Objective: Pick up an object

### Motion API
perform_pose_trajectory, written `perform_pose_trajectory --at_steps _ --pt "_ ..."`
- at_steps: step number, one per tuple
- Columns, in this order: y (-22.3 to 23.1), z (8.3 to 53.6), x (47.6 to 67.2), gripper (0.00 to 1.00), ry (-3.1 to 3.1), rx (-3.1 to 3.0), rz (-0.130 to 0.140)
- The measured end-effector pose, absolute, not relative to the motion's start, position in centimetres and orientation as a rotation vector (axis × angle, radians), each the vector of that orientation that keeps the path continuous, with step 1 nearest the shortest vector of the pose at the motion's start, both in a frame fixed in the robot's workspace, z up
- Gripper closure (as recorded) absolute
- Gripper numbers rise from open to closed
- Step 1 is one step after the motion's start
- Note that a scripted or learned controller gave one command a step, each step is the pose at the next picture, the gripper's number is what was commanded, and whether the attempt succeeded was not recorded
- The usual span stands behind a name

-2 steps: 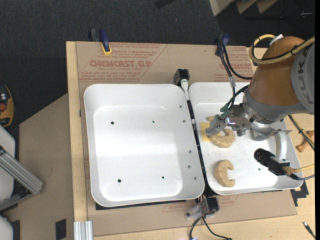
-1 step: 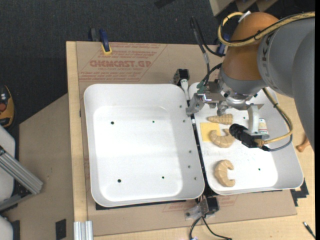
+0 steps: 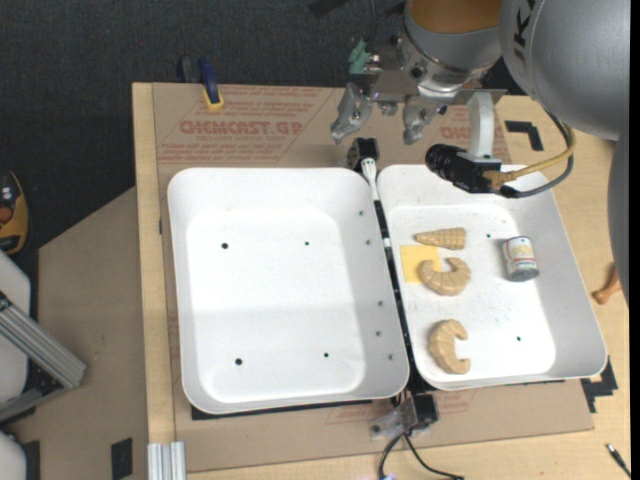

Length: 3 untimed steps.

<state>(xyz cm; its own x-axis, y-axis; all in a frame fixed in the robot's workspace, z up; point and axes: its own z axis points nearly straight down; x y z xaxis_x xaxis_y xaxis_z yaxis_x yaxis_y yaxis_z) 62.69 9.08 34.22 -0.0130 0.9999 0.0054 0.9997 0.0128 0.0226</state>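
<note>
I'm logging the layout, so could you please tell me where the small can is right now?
The small can lies in the right bin, near its right side, to the right of the croissant-shaped pieces.

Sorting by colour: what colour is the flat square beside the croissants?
Yellow square, in the camera view.

The scene is lit brightly and evenly from overhead. The left bin [image 3: 285, 288] is washed nearly featureless by glare, and a soft brighter band is seen across its floor. Short, faint shadows are cast beside the items in the right bin [image 3: 560, 298]. The arm [image 3: 560, 38] at the upper right is rendered large and slightly blurred. The dark floor beyond the bench is left underexposed.
</note>
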Motion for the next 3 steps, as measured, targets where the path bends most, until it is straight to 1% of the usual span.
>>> perform_pose_trajectory --at_steps 1,2,3 --pt "15.3 46.6 62.0 0.00 2.226 2.205 0.026" --pt "14.9 46.7 62.0 1.00 2.222 2.216 0.005" --pt "20.4 29.2 58.1 1.00 2.235 2.223 -0.025"
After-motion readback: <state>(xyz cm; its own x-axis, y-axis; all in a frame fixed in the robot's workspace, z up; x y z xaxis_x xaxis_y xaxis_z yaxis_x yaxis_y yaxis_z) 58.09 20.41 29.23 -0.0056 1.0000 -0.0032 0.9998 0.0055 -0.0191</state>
